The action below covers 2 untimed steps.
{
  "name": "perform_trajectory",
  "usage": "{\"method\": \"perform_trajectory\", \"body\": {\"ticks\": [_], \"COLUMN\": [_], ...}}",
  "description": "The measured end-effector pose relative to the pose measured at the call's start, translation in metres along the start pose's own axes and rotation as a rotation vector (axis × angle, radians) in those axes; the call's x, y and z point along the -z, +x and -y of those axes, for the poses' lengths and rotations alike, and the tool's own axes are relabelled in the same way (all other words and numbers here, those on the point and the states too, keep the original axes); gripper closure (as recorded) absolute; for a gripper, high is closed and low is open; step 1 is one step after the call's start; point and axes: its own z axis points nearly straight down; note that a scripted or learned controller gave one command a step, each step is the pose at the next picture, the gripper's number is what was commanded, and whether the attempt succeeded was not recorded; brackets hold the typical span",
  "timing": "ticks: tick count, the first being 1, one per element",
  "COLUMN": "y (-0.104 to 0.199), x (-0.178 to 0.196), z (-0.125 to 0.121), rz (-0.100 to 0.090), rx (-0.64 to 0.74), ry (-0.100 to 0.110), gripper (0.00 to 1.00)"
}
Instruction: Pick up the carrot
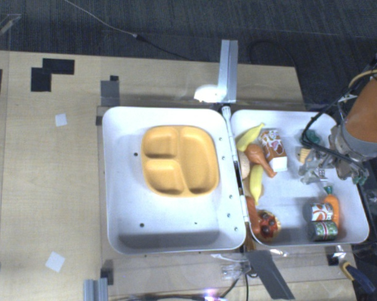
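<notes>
The counter (50,187) carries two shallow white bins set side by side. The left bin (122,168) holds a yellow divided plate (177,160), lying flat near its middle. The right bin (357,231) holds the loose items: two bananas (252,162) along its left wall with a brown drumstick-shaped toy (260,158) across them, a printed box (271,144) just beside that, a dark red item (266,224) in the near left corner, and two small cans (324,221) toward the near right. The carrot (332,204) lies at the right side of this bin, touching the upper can, its orange body partly covered by it. The arm (370,115) reaches in from the right, and the tool (315,168) hangs over the right bin, just beyond the carrot on the far side and apart from it. Whether the tool stands wide or narrow cannot be told; the metalwork is too cluttered to read. Judgement: nothing is gripped, and the approach is not yet aligned. The can crowding the carrot leaves little room for a grasp and risks a false pick.
</notes>
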Motion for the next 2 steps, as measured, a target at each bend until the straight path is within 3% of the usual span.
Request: {"method": "perform_trajectory", "body": {"ticks": [1, 2], "y": [0.078, 0.074], "x": [-0.012, 0.001], "z": [0.003, 0.002], "rz": [-0.003, 0.008], "rx": [0.080, 0.086], "ry": [0.000, 0.004], "gripper": [1.00, 1.00]}}
